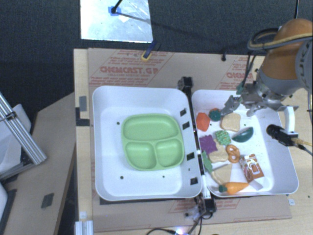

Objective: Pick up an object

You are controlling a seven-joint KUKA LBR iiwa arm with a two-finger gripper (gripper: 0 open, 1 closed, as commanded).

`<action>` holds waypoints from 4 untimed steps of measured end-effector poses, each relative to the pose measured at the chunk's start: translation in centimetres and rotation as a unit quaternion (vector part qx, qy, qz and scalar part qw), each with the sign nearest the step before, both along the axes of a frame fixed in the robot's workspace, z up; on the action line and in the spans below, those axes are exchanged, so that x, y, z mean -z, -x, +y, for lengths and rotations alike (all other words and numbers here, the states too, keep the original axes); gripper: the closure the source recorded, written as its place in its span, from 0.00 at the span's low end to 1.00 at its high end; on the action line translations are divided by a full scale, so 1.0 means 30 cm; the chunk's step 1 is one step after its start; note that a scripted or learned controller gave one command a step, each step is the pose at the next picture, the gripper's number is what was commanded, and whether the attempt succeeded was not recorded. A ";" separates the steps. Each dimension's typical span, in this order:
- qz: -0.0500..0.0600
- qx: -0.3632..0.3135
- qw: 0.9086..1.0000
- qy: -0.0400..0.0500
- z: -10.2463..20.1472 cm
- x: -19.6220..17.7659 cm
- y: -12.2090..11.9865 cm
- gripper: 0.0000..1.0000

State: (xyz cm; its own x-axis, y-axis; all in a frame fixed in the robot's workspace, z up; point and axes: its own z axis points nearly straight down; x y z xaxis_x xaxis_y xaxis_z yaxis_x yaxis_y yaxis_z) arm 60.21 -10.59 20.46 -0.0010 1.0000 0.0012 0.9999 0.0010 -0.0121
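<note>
The arm reaches in over the far end of the right bin, and its gripper hangs low above the pile of toy food there. The fingers are spread apart, one pointing toward the near-left and the other off to the right, with nothing between them, so no object is held yet.

Possible targets all lie in the right bin: a slice of bread sits just under and between the fingers, a small teal ball lies just beside the left finger, and an orange-red piece rests near the bin's left wall. Farther toward the front lie a purple block, a pretzel, a small carton and a carrot. The left bin holds a green divided plate.

By my reading the task is in its approach stage: the gripper is lined up over the bread, but the closing, the grasp and the lift all remain to be done
</note>
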 end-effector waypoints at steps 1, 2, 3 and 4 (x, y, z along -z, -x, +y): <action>-0.007 -0.001 1.000 0.001 0.000 -0.025 -0.009 0.00; -0.005 -0.001 1.000 0.000 0.005 0.115 -0.016 0.00; -0.004 0.000 1.000 0.000 0.023 0.303 0.014 0.00; -0.005 0.000 1.000 0.000 0.025 0.404 0.013 0.00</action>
